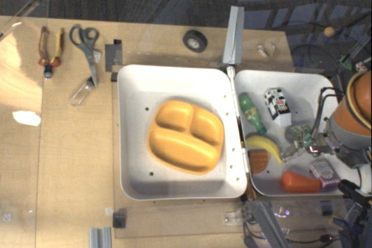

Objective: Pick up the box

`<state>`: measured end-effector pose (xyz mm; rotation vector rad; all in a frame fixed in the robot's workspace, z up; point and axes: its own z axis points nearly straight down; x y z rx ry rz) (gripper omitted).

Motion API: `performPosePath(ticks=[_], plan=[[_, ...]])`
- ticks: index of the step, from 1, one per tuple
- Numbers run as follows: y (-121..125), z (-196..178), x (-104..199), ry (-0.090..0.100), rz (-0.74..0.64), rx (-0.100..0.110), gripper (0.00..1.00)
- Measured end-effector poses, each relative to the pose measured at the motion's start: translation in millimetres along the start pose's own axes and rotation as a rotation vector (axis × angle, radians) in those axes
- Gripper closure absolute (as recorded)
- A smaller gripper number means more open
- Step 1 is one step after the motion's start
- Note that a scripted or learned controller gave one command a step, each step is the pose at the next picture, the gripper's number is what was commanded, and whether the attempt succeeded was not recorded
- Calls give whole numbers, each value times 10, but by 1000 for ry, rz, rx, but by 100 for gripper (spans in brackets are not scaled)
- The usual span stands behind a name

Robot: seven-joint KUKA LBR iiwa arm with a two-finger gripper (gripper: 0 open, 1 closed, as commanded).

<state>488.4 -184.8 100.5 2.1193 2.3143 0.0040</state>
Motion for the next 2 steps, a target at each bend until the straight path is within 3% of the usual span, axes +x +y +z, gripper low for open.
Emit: performPosePath(ticks=[1,2], plan=[[851,126,-285,-3,-76,-6,0],[-7,-462,-213,-2,-257,-3,0]])
